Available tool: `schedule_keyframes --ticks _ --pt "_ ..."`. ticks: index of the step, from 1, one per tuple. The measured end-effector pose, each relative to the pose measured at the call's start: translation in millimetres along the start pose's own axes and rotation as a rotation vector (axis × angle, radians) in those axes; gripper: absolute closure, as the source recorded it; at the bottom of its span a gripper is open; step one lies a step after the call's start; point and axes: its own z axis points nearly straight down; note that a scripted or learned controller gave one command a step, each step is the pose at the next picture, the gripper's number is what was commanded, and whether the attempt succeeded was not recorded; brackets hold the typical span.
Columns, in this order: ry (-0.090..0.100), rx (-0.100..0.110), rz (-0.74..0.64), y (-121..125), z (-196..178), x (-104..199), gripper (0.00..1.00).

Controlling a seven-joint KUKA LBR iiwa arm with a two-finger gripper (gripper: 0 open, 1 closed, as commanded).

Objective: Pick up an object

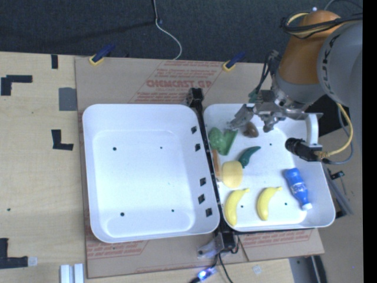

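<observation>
One fixed camera, mounted above the bench (35,175), looks down at a slant from moderate distance. Both white bins fall in frame: left bin (97,122), right bin (321,217). The arm (306,52) enters from the right.

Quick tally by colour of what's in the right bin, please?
Yellow: 3 – banana, banana, round yellow fruit
Green: 2 – pale green piece, dark green pepper
Blue: 1 – bottle
Brown: 1 – small brown item under the claw
Total: 7
</observation>
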Motion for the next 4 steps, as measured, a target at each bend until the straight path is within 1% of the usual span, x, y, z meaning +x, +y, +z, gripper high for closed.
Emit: schedule_keyframes --ticks 1,2,3,4 --pt "-0.003 0.005 0.004 21.0 77.9 -57.6 0.0" --pt "-0.002 -0.003 0.001 53.3 127.4 -79.9 0.0" --pt "-0.001 -0.004 -0.003 51.7 124.1 -9.0 0.0" --pt "0.001 -0.012 -0.006 55.4 17.5 73.9 0.0"
